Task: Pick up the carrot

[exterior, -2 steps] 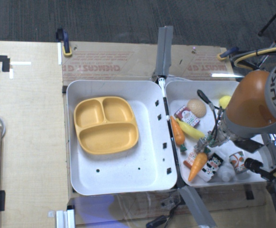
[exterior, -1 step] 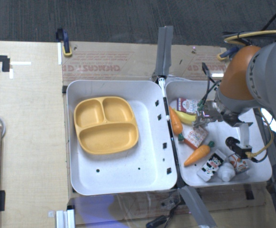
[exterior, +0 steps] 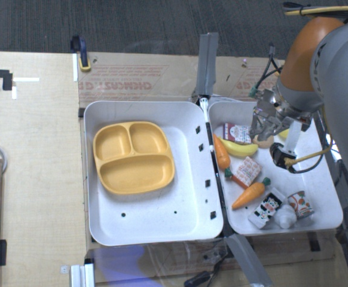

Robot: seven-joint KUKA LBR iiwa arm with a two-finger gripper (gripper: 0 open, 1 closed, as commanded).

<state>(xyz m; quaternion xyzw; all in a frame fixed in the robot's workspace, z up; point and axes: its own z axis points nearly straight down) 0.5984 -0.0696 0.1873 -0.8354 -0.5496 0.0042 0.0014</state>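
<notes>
Over the right bin (exterior: 332,211), the gripper (exterior: 262,135) hangs above the banana (exterior: 241,149); its opening cannot be told. Below the banana lies the carrot (exterior: 249,195).

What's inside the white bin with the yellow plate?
Just the yellow divided plate sits in the left bin, its three sections bare. Whatever lies under the plate is covered. The carrot lies in the right bin.
</notes>
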